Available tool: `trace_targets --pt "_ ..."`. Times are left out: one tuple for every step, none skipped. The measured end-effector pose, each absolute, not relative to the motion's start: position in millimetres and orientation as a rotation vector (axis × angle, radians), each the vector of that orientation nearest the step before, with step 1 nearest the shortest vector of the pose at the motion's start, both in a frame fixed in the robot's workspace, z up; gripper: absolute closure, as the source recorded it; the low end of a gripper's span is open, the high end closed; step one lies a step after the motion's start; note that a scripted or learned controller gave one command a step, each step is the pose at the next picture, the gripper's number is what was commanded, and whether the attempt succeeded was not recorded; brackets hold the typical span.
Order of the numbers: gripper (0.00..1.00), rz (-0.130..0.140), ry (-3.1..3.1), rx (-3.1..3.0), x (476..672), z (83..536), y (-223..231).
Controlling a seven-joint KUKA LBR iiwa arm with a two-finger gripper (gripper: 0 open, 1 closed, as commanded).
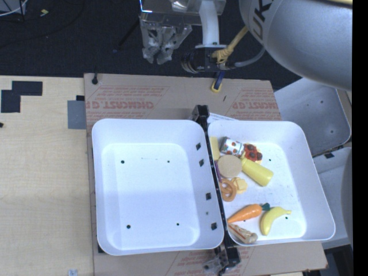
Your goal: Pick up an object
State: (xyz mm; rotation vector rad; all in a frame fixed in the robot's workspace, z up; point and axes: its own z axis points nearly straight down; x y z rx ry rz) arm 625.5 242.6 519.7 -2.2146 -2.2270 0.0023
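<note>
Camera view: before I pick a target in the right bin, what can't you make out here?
- Gripper: blurred against the dark background at the top, open or shut unclear.
- Round tan disc: covers the purple piece under it.
- Small red-and-white can: label too small to read.
- Grey arm: cut off by the top edge.

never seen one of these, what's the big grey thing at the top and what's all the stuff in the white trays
The big grey shape at the top right is a robot arm; the picture comes from one fixed camera looking down on the bench at a slant. The metal part hanging at the top, left of the arm, is its two-finger gripper, up above the bins and nowhere near the objects. On the bench sit two shallow white bins. The right bin holds small toy foods: a carrot, a banana, a yellow bottle-like piece, a pretzel and a few more. The left bin is beside it, joined by a black divider.
</note>
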Motion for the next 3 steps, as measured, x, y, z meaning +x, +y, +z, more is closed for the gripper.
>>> trace_targets --pt "1.0 0.008 -2.225 -2.214 604.0 530 242" --pt "1.0 0.009 -2.224 -2.215 575.4 538 243" --pt "1.0 0.009 -2.224 -2.215 557.2 537 243"
